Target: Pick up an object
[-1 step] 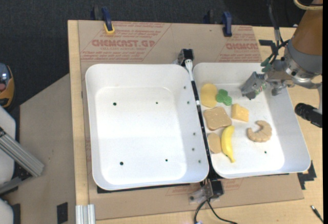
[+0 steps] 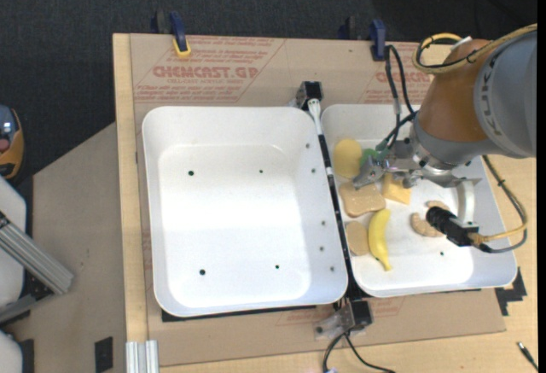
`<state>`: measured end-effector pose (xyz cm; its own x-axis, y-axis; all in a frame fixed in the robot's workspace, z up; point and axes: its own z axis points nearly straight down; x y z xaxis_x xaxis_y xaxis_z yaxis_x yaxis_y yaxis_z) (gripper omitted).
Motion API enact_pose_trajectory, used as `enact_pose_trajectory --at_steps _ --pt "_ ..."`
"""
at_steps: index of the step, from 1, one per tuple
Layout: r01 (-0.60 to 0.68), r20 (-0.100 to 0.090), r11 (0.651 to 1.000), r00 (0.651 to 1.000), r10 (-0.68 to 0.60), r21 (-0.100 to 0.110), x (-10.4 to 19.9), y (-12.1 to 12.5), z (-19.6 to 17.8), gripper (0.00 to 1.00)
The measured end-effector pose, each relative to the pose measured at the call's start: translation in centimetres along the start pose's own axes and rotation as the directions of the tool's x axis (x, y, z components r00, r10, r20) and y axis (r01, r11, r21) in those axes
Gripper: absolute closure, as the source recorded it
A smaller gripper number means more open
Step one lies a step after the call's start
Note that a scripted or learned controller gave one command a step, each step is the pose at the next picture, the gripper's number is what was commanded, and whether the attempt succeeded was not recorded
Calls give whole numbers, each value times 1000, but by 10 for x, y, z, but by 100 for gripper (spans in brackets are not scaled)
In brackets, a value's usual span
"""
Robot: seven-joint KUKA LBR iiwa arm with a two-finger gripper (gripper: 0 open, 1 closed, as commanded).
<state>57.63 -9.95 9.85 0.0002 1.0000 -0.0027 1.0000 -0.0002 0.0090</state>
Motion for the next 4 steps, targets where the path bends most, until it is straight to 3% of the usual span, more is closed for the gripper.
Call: enact_pose_trajectory --at_steps 1,2,3,4 --pt "0 -2 1000 1000 0 7 1 -2 4 0" --pt "-1 1 1000 1000 1 3 0 -1 -7 100" --pt "-1 0 1000 1000 1 4 0 -1 -6 0" --pt "7 -2 1000 1000 -7 -8 38 82 -93 0"
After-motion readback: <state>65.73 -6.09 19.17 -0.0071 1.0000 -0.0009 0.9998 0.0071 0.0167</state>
